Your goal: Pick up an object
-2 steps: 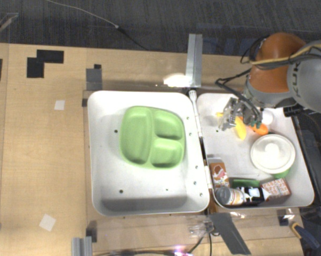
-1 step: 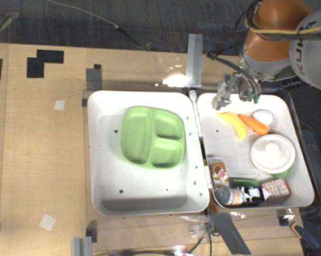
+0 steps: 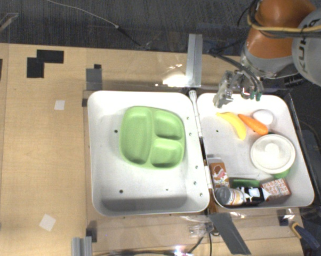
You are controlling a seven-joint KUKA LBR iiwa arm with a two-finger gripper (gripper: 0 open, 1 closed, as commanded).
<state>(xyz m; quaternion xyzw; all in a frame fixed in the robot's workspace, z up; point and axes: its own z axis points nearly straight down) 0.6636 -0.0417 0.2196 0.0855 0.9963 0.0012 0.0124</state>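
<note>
Gripper [image 3: 227,92] hangs over the far-left corner of the right bin [image 3: 299,143]; whether it is wide or narrow cannot be told, and nothing shows in its grasp.
Right bin, near to far: can [image 3: 227,196] on its side, dark bottle [image 3: 251,188], small brown carton [image 3: 277,187], white bowl [image 3: 272,152], yellow banana [image 3: 233,122] beside an orange carrot [image 3: 254,124], just below the gripper. Left bin [image 3: 104,196]: green divided tray [image 3: 151,136]. Arm [image 3: 278,23], orange-banded, enters from upper right, wrist angled down-left.

R bin [image 3: 294,116] crowded; centre prob. free
</note>
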